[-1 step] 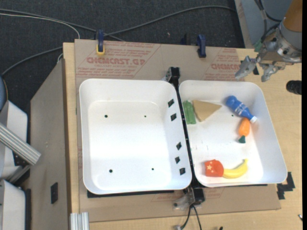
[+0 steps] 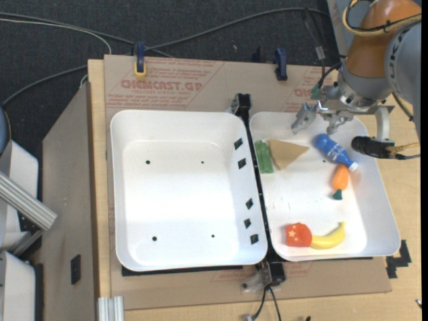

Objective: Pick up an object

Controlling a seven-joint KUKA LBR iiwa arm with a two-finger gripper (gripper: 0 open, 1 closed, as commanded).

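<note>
My gripper (image 2: 316, 124) hangs over the back of the right bin (image 2: 378, 206), fingers spread open with nothing between them. Just right of and below it lies a blue bottle (image 2: 332, 150) with a white cap. To its lower left rest a tan wedge (image 2: 289, 152) and a green block (image 2: 264, 157) near the bin's left wall. An orange carrot (image 2: 340, 179) lies below the bottle. At the front of the bin sit a red piece (image 2: 298, 235) and a yellow banana (image 2: 329, 239).
The left bin (image 2: 127, 179) stands beside the right one, split by a black divider (image 2: 249, 172) with clips. Blue clamps (image 2: 140, 59) (image 2: 281, 64) hold the cardboard base at the back. Cables run across the dark floor behind.
</note>
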